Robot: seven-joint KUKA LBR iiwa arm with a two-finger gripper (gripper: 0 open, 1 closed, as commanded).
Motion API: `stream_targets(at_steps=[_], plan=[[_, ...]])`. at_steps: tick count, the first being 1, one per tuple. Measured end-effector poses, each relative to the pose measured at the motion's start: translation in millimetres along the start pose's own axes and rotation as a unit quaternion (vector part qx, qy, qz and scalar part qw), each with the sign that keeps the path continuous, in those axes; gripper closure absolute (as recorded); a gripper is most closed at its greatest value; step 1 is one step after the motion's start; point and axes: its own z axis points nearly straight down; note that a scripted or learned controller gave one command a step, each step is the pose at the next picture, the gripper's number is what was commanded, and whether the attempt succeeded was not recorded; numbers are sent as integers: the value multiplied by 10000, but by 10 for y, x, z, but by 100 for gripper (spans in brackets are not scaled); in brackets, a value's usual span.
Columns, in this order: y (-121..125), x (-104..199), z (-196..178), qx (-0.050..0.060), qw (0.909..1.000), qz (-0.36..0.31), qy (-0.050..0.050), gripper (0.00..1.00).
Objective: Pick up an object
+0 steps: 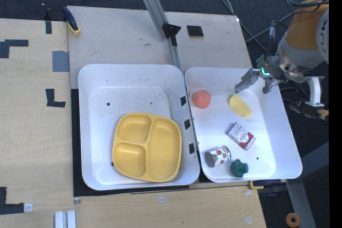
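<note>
Wooden table point(32, 115) under everything, stretching off far to the left of the jaws. Two white bins side by side on it: left bin point(91, 83) well away to the jaws' left, right bin point(283, 136) directly under and below the jaws. Yellow divided plate point(147, 147) lying flat in the left bin, well apart from the jaws. Grey arm point(304, 40) with orange band reaching in from the right. Jaws point(255, 83) over the upper right part of the right bin, spread apart, with nothing between them.

Yellow lemon-like lump point(240, 105) just below and slightly left of the jaws, long axis slanting from upper left to lower right. Red and white packet point(241, 136) further below, tilted. Pink ball point(201, 99) off to the left. Small can point(218, 156) lying on its side, down and left, long axis roughly left-right. Green lump point(239, 168) just beside the can, farthest below.
</note>
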Motion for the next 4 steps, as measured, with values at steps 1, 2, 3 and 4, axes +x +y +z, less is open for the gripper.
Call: stream_targets(at_steps=[1, 2, 3, 4], plan=[[2, 0, -4, -4, 10000, -1, -1, 0], [-40, 96, 585, 23, 10000, -3, 4, 0], [-43, 102, 1114, -3, 10000, -3, -9, 0], [-30, 100, 974, -18, 10000, -6, -16, 100]])
